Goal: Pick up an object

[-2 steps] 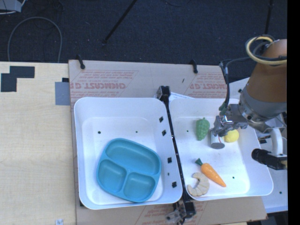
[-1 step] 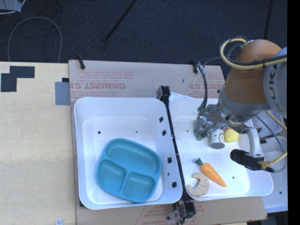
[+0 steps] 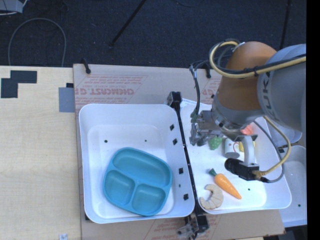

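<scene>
One fixed camera above the bench, looking down at a slant over both bins, arm entering from the right.

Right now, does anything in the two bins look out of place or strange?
Slightly: the croissant sits on the right bin's near corner rim, half over the edge. The blue tray lies askew in the left bin.

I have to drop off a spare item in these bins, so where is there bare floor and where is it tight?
Left bin: bare floor behind the blue tray, along the far wall. Right bin: crowded; the arm covers its far half, while the carrot and croissant sit near the front.
</scene>
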You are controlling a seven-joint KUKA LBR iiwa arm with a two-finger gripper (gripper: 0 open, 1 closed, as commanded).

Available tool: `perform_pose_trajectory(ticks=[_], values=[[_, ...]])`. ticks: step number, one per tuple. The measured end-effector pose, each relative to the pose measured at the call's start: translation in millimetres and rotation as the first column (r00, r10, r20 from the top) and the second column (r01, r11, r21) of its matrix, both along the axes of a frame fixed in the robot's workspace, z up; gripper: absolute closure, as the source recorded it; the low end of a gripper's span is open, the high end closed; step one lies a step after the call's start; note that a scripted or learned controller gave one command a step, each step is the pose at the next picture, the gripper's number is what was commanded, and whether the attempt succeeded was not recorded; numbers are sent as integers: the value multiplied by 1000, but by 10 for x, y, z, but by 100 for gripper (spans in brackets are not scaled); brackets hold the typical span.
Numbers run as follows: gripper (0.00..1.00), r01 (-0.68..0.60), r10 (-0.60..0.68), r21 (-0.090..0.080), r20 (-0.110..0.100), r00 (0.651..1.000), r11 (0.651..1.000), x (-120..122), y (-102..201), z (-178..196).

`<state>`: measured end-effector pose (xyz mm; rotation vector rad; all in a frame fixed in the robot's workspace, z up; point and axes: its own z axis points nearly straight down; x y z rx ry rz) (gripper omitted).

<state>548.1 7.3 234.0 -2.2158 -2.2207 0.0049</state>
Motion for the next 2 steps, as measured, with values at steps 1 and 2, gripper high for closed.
perform_pose_trajectory(ticks=[1,2], values=[[100,-1,1,-1,2,1000,1000,96,477,-22],[100,-1,1,0,4,1000,1000,311,942,50]])
